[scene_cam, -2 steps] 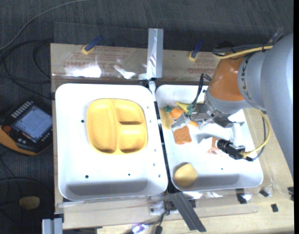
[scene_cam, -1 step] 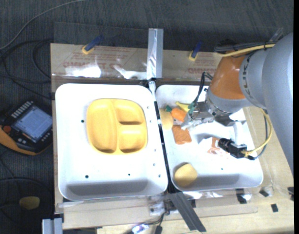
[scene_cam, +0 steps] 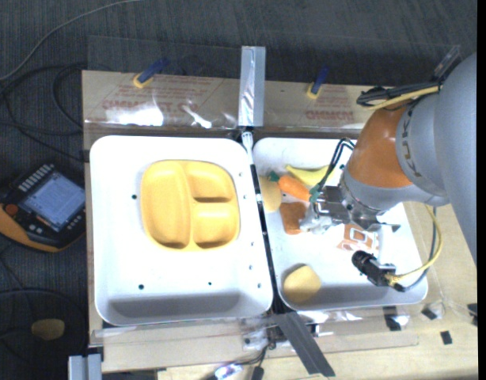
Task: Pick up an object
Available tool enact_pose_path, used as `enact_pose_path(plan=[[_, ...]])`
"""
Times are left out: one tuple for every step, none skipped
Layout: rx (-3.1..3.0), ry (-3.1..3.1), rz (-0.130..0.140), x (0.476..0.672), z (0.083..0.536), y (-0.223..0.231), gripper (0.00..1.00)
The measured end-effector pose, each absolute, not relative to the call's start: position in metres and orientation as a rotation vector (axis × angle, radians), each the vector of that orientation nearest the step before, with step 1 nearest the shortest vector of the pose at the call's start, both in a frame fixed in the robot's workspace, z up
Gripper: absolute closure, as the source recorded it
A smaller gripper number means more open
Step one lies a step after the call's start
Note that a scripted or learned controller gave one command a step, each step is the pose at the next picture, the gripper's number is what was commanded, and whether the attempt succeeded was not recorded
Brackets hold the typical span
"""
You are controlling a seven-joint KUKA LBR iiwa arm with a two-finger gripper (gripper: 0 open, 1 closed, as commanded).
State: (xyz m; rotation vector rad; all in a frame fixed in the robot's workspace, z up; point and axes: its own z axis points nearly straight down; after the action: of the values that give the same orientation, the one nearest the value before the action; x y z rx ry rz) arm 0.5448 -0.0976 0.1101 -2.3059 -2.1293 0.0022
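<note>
Gripper (scene_cam: 316, 216) low in right bin (scene_cam: 401, 287) among orange toys (scene_cam: 291, 217); its state: cannot tell. Risk: crowded pieces shift, grasp closes on nothing.

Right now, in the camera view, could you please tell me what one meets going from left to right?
Handheld controller → left bin with the yellow divided tray → right bin with the tan lump → claw → grey arm.

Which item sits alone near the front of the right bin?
Start at the right bin, under the gripper. At its front left corner lies a tan rounded lump. It lies apart from the orange pieces behind it.
</note>
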Motion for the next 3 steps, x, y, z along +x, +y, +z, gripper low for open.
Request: enact_pose_path(plan=[[-2.306,-2.130,0.002,0.545,0.110,-0.098,0.00],[-2.336,-2.102,0.004,0.619,0.092,-0.114,0.00],[-2.266,-2.195,-0.007,0.592,0.090,-0.106,0.00]])
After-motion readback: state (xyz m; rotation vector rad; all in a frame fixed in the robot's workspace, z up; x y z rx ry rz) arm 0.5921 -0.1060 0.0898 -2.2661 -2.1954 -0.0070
